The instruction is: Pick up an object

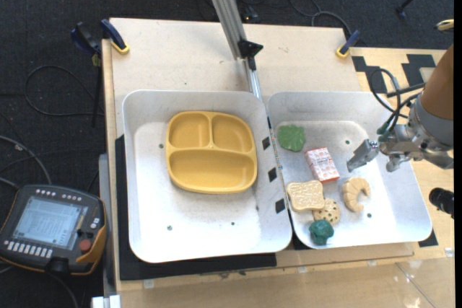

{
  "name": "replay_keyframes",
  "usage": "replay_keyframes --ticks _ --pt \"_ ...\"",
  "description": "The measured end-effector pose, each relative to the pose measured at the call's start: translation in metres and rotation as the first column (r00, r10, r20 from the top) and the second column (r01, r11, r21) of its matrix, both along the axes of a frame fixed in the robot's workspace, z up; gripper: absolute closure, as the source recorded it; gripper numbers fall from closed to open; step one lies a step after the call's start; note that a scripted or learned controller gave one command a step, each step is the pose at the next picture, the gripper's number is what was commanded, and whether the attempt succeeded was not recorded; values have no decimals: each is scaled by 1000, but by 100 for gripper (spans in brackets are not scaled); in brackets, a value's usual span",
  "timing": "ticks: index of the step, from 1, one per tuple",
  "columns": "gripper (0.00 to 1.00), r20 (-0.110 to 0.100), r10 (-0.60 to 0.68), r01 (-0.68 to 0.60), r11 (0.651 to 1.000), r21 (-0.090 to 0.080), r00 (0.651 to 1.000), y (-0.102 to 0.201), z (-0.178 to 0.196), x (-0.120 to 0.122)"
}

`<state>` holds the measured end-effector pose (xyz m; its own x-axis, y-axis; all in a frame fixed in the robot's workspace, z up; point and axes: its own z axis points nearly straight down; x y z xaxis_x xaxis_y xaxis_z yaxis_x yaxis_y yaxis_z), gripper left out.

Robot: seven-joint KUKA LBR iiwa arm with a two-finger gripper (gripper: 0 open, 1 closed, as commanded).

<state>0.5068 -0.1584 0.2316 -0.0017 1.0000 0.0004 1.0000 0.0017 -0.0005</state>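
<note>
Six toy foods lie in the right bin [404,223]; the croissant [356,193] sits nearest, just below the pincer [378,153], whose fingers stand apart, holding nothing. Step in hand: approach. Next move, by judgement: descend over the croissant, then close.

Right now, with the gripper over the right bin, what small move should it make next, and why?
Probably ease the gripper down toward the croissant. It hovers just above that pastry with nothing between its fingers, and the croissant lies apart from the toast and the red carton.
</note>
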Motion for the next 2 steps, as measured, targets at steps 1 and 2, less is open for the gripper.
replay_keyframes --ticks 1,2 --pt "0 0 -1 1 1000 0 1000 0 0 0" --pt "0 -4 -2 2 1000 0 1000 2 -43 2"
